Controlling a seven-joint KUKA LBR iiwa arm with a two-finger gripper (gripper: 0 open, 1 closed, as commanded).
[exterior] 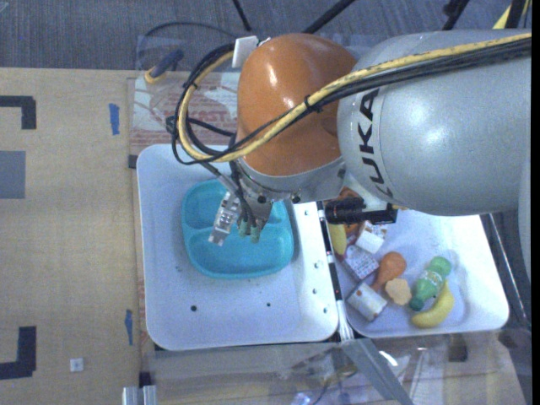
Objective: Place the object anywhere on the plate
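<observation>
Blue plastic marks the target: a sectioned plate (240, 243) sits in the left-hand white bin (164, 302), toward that bin's right side, on a tan tabletop (63, 226) marked with black corner shapes and strips of blue tape. Over the plate hangs the end effector (240, 219) of a grey KUKA arm (439, 116), its glossy orange band (291, 99) bulking above the wrist and trailing yellow and black cables (202, 142). A pale, silvery piece and greenish tips show at the business end, low over the plate's middle; whether the fingers are spread or clenched, or carrying anything, cannot be told from this slanted overhead view. Across the divider, the right-hand bin (485, 310) holds the loose items, all well apart from the end effector: a yellow piece (337, 239) just beside the divider, small white packets (363, 264), a grey-and-white cylinder (367, 300), an orange carrot-like piece (390, 268), a tan lump (398, 291), a green bottle (430, 278) and a yellow banana (434, 310) lying along the near edge. Which of these is the object to be placed is not evident.
</observation>
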